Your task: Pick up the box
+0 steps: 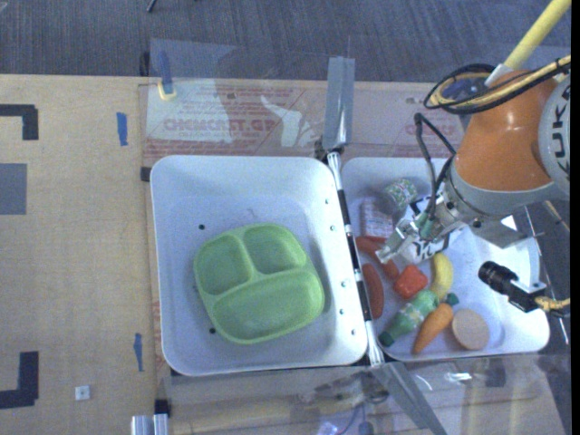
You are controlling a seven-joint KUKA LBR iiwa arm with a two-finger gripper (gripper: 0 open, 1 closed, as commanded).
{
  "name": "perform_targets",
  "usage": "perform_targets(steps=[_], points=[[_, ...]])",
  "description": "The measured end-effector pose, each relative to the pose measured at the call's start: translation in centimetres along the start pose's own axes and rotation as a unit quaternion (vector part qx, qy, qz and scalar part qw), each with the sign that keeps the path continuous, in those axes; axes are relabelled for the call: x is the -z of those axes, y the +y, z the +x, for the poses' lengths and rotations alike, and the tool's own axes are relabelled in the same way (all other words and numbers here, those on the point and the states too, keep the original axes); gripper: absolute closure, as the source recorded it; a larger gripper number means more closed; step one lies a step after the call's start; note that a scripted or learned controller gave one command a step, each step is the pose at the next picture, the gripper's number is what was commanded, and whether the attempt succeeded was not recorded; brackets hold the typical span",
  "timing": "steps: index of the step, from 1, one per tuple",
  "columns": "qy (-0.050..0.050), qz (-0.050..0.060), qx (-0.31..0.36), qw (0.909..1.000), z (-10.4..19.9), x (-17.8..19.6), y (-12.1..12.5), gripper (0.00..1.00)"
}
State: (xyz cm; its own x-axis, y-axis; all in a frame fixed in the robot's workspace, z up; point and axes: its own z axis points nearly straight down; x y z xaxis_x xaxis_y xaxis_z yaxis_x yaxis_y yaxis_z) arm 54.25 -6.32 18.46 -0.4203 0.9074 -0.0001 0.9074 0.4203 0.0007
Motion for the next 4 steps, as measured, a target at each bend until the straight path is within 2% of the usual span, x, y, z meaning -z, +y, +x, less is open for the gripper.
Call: perform_targets(steps=[1,2,3,4], points=[[-0.001,-0.001,-0.009,1.0000,-0.4,7.7,-0.7,0.00],[-0.001,-0.002,0.040,0.9992,-4.7,-8.1,0.4,0.00],[0.002,0.003,0.071,0.9975,-7.7,-9.8,4.6,0.00],[0.016,0.015,0.036,0.9991,-18.4,-10.2,2.8,0.00]])
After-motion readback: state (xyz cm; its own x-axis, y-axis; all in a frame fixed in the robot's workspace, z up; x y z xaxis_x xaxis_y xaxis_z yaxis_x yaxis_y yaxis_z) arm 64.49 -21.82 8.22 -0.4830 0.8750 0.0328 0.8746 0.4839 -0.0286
